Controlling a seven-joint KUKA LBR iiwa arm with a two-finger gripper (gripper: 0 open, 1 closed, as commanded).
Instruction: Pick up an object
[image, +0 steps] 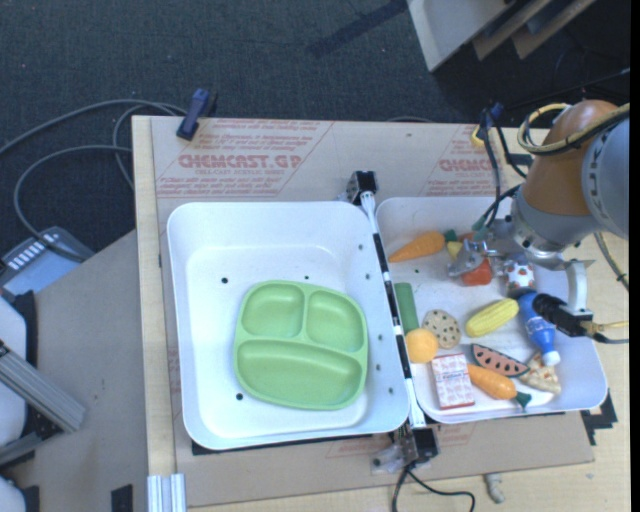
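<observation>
— Dark carpet surrounds the cardboard-topped worktop; what sits leftmost?
— A green divided plate in the left bin. Toy foods fill the right bin: carrot, corn.
— And the arm?
— Bent down, its jaws over a red piece; can't tell whether they're apart.

Arm: a rounded grey housing is seen at the right edge, with smooth, curved surfaces.
Band: 1 broad orange section is seen above the wrist, glossy and domed at its top.
Wrist: a lighter grey ring is seen beneath the orange section.
Cables: thin dark and yellow leads are looped beside the orange section.
Gripper: small metallic parts are seen; finer detail cannot be made out.
</observation>
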